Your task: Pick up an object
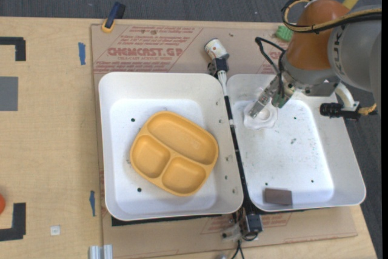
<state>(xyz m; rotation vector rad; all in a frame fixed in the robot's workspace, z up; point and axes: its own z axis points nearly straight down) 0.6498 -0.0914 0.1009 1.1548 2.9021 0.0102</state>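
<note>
My gripper (pixel 260 108) reaches down into the far left corner of the right bin (pixel 321 154), slanting in from the right under the orange band. Its tip is right over a small whitish, translucent object (pixel 258 122) on the bin floor; I cannot tell whether it touches it. A dark brown block (pixel 277 195) lies flat near the front edge of the same bin, well away from the gripper. A yellow three-compartment plate (pixel 174 153) lies in the middle of the left bin (pixel 115 130).
The ridge between the two bins (pixel 232 136) runs just left of the gripper. Cables and a black fitting (pixel 339 110) hang off the arm over the right bin's far right side. A small white and black device (pixel 214 50) sits on the cardboard behind the bins.
</note>
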